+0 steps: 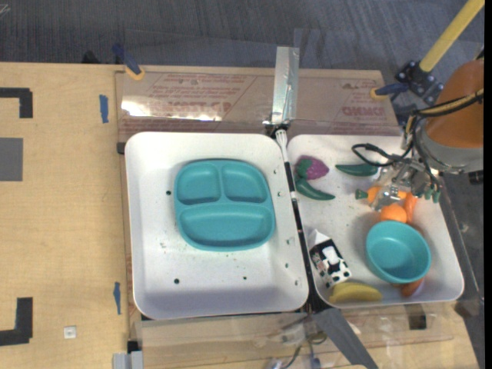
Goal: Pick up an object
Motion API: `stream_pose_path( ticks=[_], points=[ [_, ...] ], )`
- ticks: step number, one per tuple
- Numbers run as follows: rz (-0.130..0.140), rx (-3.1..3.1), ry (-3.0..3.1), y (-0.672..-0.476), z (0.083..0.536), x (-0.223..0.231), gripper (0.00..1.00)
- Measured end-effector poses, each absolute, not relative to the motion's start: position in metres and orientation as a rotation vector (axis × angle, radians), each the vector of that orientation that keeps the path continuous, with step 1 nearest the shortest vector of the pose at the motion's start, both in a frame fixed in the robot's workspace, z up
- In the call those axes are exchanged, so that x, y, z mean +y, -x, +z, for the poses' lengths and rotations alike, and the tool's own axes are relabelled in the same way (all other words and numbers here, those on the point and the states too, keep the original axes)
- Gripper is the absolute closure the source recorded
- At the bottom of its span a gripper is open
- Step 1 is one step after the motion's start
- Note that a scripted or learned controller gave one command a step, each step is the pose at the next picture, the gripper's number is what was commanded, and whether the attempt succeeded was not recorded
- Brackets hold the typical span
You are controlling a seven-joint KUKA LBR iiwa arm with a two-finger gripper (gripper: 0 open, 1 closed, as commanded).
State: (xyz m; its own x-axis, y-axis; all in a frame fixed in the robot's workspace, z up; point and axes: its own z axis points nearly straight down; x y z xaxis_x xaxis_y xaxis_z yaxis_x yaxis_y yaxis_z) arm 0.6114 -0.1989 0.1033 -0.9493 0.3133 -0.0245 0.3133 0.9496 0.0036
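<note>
The arm (453, 129) sits out at about 3 o'clock: a fat rounded grey body with a bright orange band wrapped round it. Dark cables loop across the orange part, with a black clamp-looking fitting just above. The tool (400, 179) is a messy cluster of thin metal and dark bits, hard to make out.

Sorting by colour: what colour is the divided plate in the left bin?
Teal, clearest in the camera view: the divided plate.
</note>
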Motion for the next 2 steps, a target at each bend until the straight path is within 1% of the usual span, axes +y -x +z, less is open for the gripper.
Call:
stream_pose_path(
  ticks=[1,2],
  points=[
    [0.003,3.082,-0.542,-0.628,0.089,-0.147,1.00],
    [0.004,3.089,-0.516,-0.625,0.089,-0.098,1.00]
  ],
)
